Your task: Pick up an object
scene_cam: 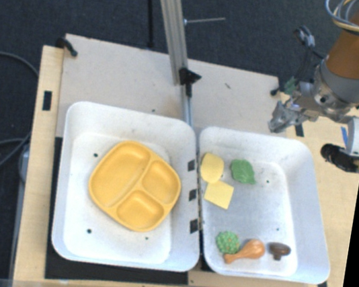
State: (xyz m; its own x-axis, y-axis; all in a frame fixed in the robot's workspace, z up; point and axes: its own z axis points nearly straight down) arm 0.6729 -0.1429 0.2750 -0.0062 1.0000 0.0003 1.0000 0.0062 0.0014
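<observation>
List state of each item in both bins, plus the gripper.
yellow divided plate: left bin, upright, compartments bare
pale yellow round piece: lying flat, right bin
yellow square slice: flat
green leafy piece: resting free
broccoli: touching drumstick
drumstick: on its side
brown mushroom: resting free
gripper: above bench, beyond right bin, holding nothing

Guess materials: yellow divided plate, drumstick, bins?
Yellow divided plate: likely moulded plastic, smooth uniform colour, soft sheen. Drumstick: looks like plastic toy food, glossy orange-tan. Bins: white, matte, speckled; possibly thin formed plastic or foam, can't tell.
</observation>
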